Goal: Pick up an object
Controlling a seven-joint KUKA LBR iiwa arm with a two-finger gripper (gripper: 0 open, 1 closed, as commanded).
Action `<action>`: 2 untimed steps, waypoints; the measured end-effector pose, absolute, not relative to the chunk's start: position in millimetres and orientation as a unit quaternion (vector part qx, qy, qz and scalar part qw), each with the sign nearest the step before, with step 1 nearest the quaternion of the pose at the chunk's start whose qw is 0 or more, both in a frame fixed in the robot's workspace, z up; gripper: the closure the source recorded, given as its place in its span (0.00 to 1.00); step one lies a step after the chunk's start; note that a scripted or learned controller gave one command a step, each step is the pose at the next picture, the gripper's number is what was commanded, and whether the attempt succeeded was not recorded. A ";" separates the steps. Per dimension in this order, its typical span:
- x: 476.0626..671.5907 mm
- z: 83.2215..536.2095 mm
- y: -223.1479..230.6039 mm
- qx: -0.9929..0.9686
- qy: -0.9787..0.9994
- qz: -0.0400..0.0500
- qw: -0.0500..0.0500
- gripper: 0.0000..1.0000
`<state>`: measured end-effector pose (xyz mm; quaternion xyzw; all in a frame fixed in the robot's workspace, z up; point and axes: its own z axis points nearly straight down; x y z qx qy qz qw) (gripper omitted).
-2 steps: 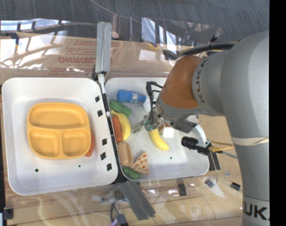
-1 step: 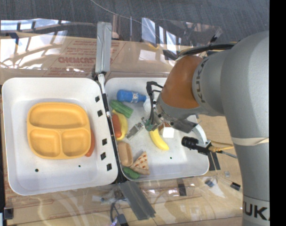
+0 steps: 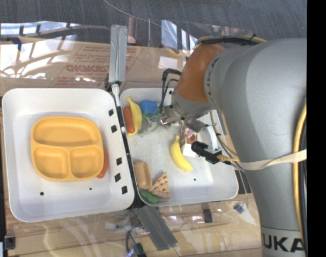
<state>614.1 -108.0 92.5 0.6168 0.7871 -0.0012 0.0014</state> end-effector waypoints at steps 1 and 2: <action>614.7 102.7 -106.4 0.614 0.789 -0.001 0.001 1.00; 614.6 102.5 -106.1 0.614 0.789 -0.001 0.001 0.00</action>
